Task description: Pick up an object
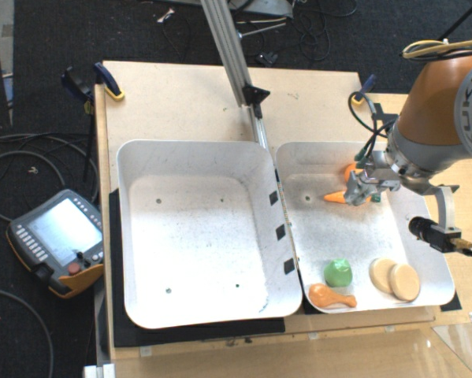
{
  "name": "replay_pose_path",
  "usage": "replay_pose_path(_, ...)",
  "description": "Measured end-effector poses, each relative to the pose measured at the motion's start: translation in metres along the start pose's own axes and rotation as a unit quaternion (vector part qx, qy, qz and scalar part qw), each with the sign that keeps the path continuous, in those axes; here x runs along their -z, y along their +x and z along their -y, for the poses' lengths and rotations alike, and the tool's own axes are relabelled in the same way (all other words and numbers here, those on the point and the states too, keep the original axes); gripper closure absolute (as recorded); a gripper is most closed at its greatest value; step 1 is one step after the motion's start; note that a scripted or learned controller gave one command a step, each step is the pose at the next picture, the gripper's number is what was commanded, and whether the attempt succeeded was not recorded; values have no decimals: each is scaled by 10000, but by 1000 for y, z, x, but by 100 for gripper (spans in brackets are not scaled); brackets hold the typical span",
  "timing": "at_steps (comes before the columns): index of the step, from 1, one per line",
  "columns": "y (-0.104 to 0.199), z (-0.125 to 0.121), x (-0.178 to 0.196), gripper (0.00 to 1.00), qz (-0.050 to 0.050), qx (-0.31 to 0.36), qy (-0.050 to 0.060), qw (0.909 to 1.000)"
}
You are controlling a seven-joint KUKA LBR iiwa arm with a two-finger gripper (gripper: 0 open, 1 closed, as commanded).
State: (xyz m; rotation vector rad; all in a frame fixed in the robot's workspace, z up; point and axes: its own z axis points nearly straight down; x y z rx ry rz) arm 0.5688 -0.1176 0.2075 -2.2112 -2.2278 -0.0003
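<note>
My gripper hangs low over the back part of the right bin. An orange carrot-like toy pokes out to the left from under the gripper, its pointed end toward the bin's middle. Another orange bit shows just behind the gripper. Whether the fingers clasp the toy is hidden by the wrist. Near the bin's front lie a green round object, an orange pear-shaped toy and a tan bread-like piece.
The left bin stands beside the right one, a raised divider between them. A slanted metal pole rises behind the bins. A teach pendant lies left of the bench. A black fitting juts from the arm over the right rim.
</note>
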Motion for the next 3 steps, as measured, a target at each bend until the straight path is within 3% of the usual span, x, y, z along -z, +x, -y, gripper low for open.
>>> replay_pose_path(1,56,20,3,100,-3,3,1,10000)
replay_pose_path(3,174,30,24,100,-2,8,-13,10000)
